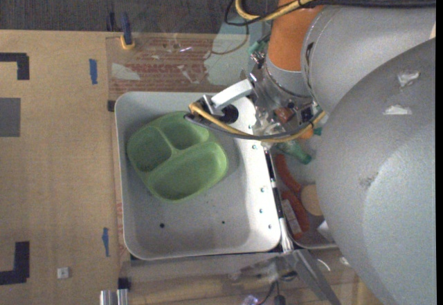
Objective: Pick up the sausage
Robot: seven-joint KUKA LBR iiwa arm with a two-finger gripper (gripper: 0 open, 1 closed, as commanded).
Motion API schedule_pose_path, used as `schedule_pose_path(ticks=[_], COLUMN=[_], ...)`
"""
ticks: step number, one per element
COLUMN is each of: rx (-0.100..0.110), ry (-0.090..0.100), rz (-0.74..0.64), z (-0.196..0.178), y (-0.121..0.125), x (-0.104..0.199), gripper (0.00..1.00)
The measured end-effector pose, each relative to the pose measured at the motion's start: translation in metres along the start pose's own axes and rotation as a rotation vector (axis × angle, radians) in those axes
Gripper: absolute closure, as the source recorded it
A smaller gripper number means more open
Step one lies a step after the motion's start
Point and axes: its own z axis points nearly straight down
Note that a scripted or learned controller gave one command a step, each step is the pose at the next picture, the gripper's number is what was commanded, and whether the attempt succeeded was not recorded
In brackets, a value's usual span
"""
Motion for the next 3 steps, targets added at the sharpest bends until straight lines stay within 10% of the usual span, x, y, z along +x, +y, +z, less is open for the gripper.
schedule_pose_path(ticks=[1,2,3], rx=[0.0,-0.003,-0.001], ry=[0.0,0.007,-0.001], rz=[-0.12,-0.071,-0.476], z=[0.103,-0.09,0.036], y=[-0.024,-0.063,-0.087], x=[-0.06,0.038,0.006], gripper=[1.0,1.0,1.0])
